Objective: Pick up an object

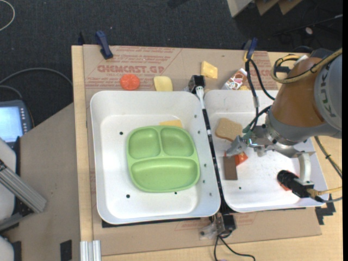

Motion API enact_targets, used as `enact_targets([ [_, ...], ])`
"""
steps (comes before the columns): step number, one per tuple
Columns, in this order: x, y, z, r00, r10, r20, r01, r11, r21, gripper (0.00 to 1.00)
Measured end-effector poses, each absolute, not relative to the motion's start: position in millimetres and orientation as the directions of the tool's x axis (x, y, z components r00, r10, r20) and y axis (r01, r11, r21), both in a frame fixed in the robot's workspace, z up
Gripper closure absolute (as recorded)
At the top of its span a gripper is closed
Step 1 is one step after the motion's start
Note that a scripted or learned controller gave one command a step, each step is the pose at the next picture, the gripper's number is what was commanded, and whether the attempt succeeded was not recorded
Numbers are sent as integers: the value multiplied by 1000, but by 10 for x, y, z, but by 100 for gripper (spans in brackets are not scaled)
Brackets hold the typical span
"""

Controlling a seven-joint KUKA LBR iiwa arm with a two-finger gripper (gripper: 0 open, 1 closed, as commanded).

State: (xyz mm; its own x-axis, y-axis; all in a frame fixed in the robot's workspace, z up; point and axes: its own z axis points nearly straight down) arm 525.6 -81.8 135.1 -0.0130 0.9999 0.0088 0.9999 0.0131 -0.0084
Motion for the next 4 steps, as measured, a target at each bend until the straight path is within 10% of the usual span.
enact_targets([
  [1,5282,-926,841,1,1000,5,1000,-1,-2,0],
  [2,5306,-929,986,-1,1000,1,1000,1,9,100],
  [3,5302,-929,977,0,1000,2,1000,0,7,0],
  [4,5699,-1660,844,3,1000,-5,1000,-3,5,0],
])
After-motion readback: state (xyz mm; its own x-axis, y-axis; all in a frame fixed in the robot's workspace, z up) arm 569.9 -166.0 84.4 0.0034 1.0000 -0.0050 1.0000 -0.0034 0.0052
